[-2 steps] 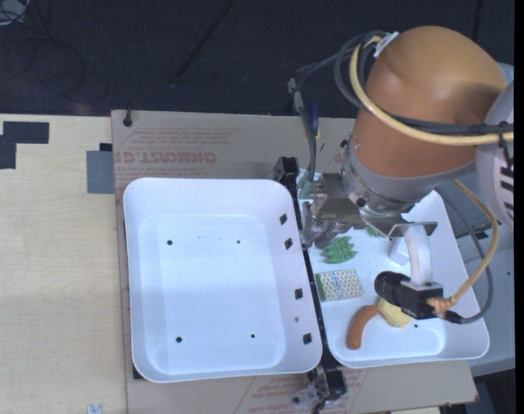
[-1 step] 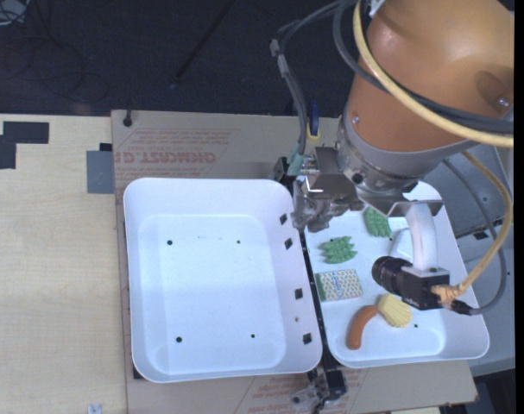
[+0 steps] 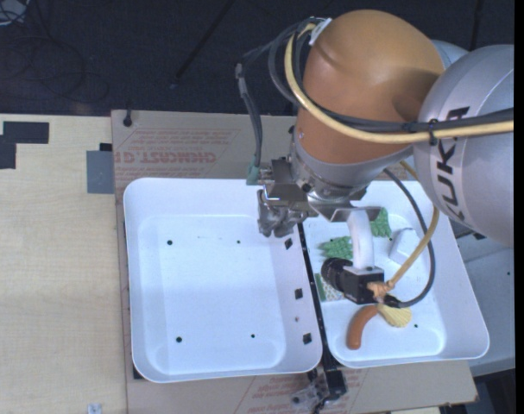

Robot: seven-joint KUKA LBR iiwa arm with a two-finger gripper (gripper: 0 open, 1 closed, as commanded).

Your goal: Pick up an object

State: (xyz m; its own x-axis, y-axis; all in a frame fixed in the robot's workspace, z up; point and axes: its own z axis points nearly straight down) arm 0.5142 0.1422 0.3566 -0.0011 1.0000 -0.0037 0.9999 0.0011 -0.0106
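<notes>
Orange-banded arm (image 3: 374, 84), pincer (image 3: 277, 218) left of green object (image 3: 337, 247)

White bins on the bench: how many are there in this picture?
2. The left bin lies toward the picture's left; the right bin sits directly beside it, holding several small things. The arm hangs over their far ends and covers part of the right one.
</notes>
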